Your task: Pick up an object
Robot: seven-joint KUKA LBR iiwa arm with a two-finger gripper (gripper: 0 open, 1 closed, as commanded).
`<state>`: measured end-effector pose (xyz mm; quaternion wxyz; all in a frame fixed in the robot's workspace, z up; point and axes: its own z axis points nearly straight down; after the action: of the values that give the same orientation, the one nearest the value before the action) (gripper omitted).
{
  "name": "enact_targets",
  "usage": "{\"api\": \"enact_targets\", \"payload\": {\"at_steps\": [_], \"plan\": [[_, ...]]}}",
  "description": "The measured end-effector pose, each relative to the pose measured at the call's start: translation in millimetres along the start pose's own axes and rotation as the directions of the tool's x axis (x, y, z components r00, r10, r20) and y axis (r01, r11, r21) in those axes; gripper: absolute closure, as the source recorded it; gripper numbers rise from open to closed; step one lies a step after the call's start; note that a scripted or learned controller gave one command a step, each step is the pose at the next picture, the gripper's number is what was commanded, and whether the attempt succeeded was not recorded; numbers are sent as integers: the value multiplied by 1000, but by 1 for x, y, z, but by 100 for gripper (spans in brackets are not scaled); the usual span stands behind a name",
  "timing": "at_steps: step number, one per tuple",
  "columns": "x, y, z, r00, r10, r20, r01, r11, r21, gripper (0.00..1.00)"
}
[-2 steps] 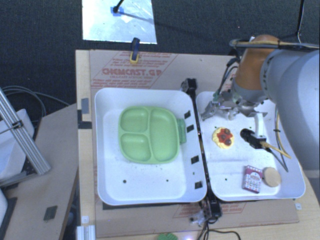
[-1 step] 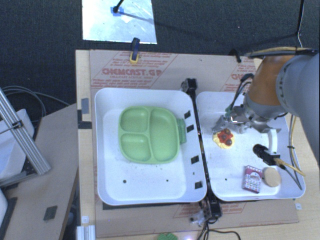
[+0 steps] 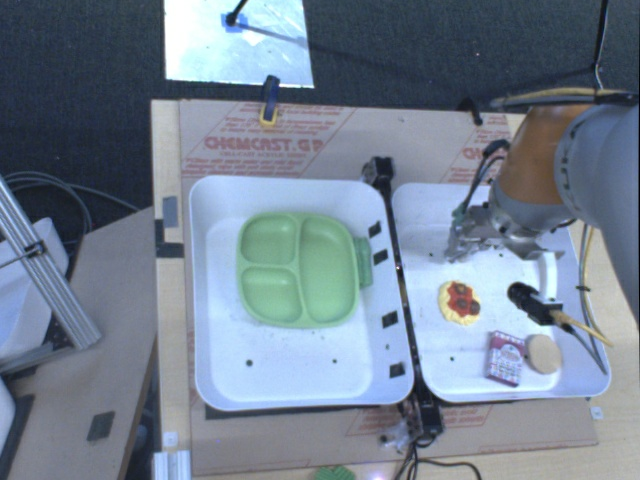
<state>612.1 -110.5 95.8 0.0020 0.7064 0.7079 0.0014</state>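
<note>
The grey arm's two-finger gripper (image 3: 460, 245) is hanging low over bare floor in the upper part of the shallow white right-hand bin (image 3: 430, 373). I cannot tell how wide it is standing, and nothing is visibly sitting in its grasp. The likely targets are lying nearer the front: a small round yellow toy pizza with red topping (image 3: 461, 303) near the gripper, and a pink rectangular packet (image 3: 504, 358) just beside a tan round disc (image 3: 543, 353) in the corner. A pale green divided plastic plate (image 3: 300, 268) is resting in the left-hand bin (image 3: 220, 373), well apart. The pizza, lying closest and clear of neighbours, is looking like the easiest pick.
</note>
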Motion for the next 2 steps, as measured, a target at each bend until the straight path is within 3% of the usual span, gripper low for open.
{"api": "enact_targets", "payload": {"at_steps": [1,2], "plan": [[0,0,0,1000,0,0,0,1000,0,0],[-14,-53,12,1000,4,-1,-4,1000,9,0]]}}
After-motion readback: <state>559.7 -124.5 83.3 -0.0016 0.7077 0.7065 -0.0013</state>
